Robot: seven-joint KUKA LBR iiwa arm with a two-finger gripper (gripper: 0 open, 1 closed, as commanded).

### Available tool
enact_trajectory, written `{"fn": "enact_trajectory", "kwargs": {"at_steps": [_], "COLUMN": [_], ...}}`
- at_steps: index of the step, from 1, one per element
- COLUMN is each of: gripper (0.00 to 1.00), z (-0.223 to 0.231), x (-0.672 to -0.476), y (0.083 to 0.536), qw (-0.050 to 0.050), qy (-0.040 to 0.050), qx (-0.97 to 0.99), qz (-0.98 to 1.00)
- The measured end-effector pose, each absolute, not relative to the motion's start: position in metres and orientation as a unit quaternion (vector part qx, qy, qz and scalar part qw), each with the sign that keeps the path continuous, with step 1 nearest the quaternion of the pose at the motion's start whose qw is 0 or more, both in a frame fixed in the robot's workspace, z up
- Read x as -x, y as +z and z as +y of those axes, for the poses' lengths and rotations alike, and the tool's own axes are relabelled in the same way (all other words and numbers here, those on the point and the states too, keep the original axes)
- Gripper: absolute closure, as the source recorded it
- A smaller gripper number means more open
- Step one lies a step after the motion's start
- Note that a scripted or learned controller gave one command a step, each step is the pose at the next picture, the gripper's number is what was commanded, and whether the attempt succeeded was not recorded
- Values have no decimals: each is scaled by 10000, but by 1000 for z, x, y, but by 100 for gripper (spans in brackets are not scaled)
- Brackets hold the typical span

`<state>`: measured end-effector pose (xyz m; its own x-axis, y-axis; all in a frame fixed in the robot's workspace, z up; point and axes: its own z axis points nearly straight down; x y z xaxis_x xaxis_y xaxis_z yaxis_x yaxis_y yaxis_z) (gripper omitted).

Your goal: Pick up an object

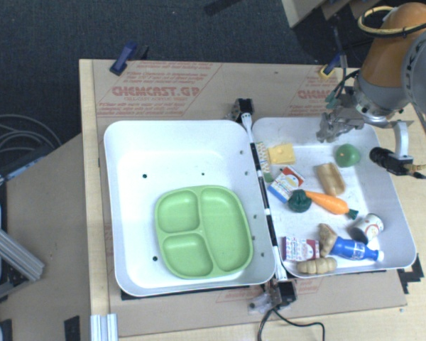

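One green ball (346, 155) just right of and below gripper (333, 131); gripper state unclear.

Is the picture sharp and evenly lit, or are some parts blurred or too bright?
Camera view: soft throughout, small items in the right bin hard to read; the white left bin is bright, nearly washed out; the gripper looks slightly smeared; shadows are faint.

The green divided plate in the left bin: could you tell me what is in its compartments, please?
The green plate shows three bare compartments with nothing visible in them. It hides the bin floor beneath it.
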<state>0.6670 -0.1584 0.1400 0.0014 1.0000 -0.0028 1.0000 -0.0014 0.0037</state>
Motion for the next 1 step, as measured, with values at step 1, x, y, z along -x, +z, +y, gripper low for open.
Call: {"fn": "enact_trajectory", "kwargs": {"at_steps": [1], "gripper": [0], "z": [-157], "x": [-667], "y": [139], "qw": [11], "qy": [3], "qx": [-7071], "qz": [7071]}}
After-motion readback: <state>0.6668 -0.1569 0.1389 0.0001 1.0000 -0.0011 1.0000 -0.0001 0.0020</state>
